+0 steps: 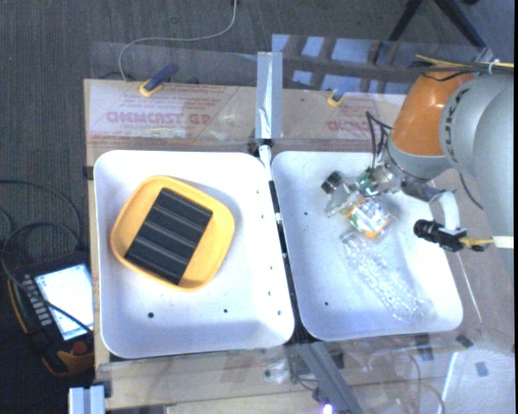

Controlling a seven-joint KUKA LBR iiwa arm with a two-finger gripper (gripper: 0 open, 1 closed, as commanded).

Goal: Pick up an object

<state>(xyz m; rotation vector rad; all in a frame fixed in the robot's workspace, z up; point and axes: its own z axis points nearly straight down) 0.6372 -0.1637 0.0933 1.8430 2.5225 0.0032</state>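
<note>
In the right bin (328, 309) lies a small orange, green and white object (369, 219) near the bin's far middle. My gripper (350, 188) hangs just behind and left of it, low over the bin floor, and its tip looks close to or touching the object. Nothing shows as lifted. A clear crinkled plastic piece (384, 279) stretches from the small object toward the bin's near right corner. The left bin (129, 317) holds a yellow rounded-square object with a black ribbed top (173, 231).
The grey arm with its orange band (423, 115) covers the right bin's far right corner. A black and yellow piece (440, 231) juts over that bin's right rim. A raised divider (279, 231) separates the bins.
</note>
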